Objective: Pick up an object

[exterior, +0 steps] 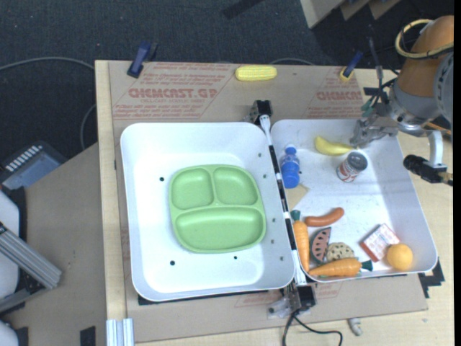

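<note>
Claw [364,132] hangs low over the right bin's [421,218] far end, w/ the banana [331,147] just beside and the can [352,166] just below it. Can't tell the claw's state; nothing visibly held. Probably lining up on one of those two. Green tray [216,209] sits alone in the left bin [140,215].

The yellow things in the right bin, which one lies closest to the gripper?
The curved yellow plastic banana, near the bin's far edge just left of the gripper. The round yellow lemon sits far off in the near right corner.
</note>
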### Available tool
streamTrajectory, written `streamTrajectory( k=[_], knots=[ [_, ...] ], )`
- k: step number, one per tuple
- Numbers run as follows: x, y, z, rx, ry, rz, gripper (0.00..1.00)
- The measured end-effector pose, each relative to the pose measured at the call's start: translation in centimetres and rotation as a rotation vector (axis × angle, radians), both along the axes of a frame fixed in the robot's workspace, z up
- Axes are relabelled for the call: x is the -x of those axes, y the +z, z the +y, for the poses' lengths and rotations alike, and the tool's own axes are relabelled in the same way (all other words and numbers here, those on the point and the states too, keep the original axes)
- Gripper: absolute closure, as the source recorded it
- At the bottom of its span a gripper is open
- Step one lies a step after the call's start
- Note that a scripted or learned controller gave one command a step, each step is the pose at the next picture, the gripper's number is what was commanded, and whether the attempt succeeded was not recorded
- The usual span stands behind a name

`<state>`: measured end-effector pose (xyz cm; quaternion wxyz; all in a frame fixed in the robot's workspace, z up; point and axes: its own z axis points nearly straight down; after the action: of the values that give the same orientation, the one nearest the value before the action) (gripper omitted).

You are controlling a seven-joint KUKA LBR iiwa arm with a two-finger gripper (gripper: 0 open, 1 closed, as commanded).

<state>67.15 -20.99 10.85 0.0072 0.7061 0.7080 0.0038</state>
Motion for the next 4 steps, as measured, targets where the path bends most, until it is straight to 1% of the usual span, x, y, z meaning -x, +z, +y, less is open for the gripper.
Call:
streamTrajectory(
  k=[1, 2, 3, 4],
  knots=[
    [0.0, -0.1, 0.0, 0.0, 0.0, 0.001, 0.0],
    [4.4, -2.4, 2.9, -0.006, -0.003, 0.017, 0.0],
    [0.9, -2.6, 0.1, -0.011, 0.001, 0.04, 0.0],
    [3.9, -2.4, 2.5, -0.005, -0.003, 0.016, 0.0]
  ],
)
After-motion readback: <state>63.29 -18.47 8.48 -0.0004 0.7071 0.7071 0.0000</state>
